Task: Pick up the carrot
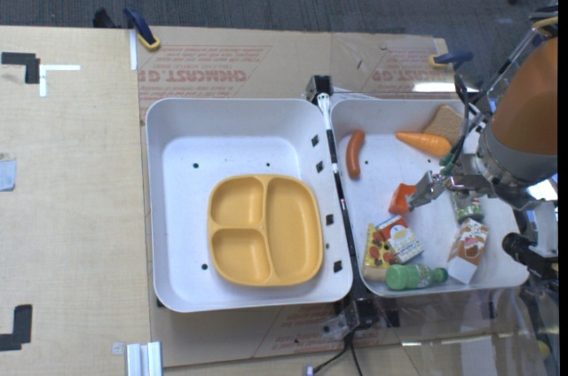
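Observation:
The carrot (424,142) is orange and tapered. It lies near the back of the right bin (497,284), its thick end against a slice of bread (445,121). My gripper (429,190) hangs over the middle of the right bin, a little in front of the carrot and apart from it. Its tip is just to the right of a small red piece (400,199). The grey arm with its orange band (531,95) reaches in from the right and hides the bin's right side. Nothing shows in the gripper.
A red sausage (355,154) lies at the right bin's left wall. A snack box (391,246), a green bottle (415,278) and a brown packet (468,241) crowd its front. The left bin (169,188) holds a yellow divided plate (264,231).

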